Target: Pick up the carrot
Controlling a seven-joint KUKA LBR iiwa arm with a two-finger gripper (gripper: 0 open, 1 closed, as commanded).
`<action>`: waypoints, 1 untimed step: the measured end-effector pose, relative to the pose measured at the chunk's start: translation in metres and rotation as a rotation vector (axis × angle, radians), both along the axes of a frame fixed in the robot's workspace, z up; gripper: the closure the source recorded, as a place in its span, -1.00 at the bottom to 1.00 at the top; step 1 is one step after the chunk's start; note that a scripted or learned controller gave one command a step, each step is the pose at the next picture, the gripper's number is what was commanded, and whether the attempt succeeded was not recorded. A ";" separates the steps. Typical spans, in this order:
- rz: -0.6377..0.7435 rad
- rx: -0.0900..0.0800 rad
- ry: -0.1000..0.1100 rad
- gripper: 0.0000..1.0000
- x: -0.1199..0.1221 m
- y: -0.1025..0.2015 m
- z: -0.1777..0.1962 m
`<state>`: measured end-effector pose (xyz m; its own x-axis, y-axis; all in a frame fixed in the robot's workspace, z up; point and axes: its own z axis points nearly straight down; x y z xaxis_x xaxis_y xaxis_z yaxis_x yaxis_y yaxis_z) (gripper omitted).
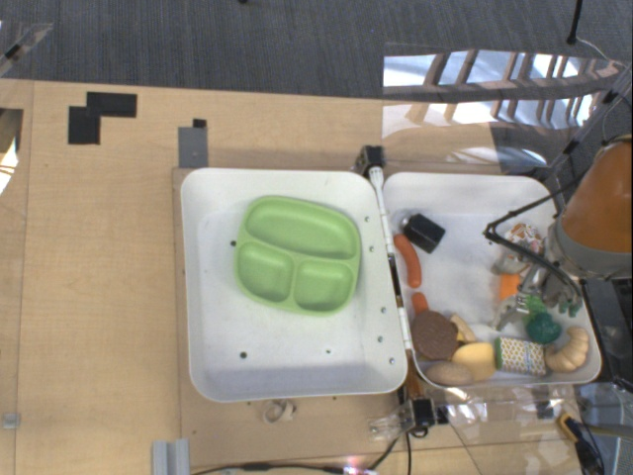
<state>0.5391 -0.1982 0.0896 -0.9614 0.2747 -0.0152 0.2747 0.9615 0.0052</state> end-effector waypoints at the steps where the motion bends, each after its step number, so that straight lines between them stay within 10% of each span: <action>1: 0.007 -0.004 -0.012 1.00 0.004 0.001 0.014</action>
<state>0.5432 -0.1974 0.1033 -0.9630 0.2680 -0.0277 0.2679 0.9634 0.0049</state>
